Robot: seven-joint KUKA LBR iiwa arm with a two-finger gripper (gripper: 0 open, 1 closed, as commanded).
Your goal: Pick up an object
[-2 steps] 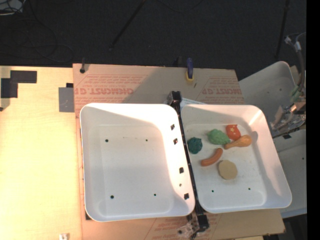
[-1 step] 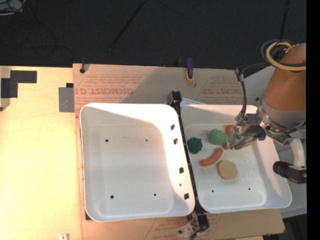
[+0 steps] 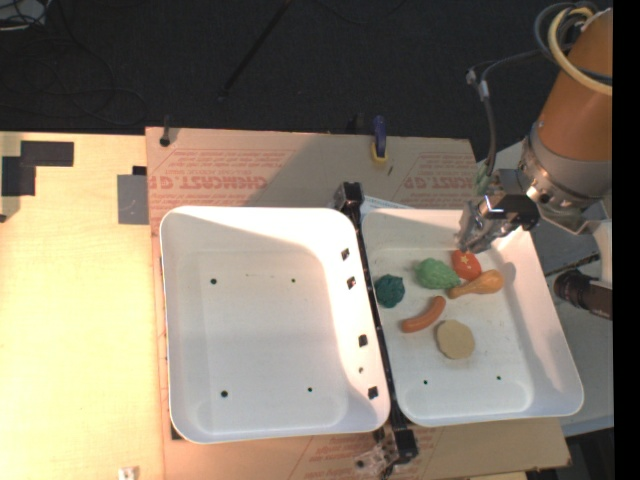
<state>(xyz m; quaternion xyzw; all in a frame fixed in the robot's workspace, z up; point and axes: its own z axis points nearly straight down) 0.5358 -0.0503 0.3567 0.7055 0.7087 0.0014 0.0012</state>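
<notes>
- Right bin (image 3: 560, 368), white and shallow, carries every loose object; all sit in its upper-middle part, toward the divider it shares with the left bin (image 3: 200, 408).
- Sausage (image 3: 423, 314): red-orange, elongated. Long axis runs diagonally, one end up toward the green lump (image 3: 436, 273), the other down toward the divider. It lies flat, just below the green lump.
- Orange gourd-shaped piece (image 3: 478, 285): long axis near horizontal with a slight tilt, thick end toward the bin's right wall, narrow end pointing at the sausage. It touches or nearly touches the green lump.
- Red tomato-like piece (image 3: 466, 263): round, no clear axis, just above the gourd piece and beside the green lump.
- Teal lump (image 3: 389, 289): round, nearest the divider, left of the green lump.
- Tan disc (image 3: 456, 340): lies flat, below the sausage, apart from it.
- Gripper (image 3: 478, 230) hangs just above the red piece, reaching in from the right wall side. Cannot tell whether the fingers are spread or pressed together; nothing is seen between them.
- Grey arm (image 3: 572, 163) with an orange band (image 3: 590, 58) sits beyond the right bin's upper right corner.
- Both bins rest on brown cardboard (image 3: 260, 173) with red printing, on a pale wood bench (image 3: 70, 318).
- Background beyond the bench is dark, with cables faintly visible.
</notes>
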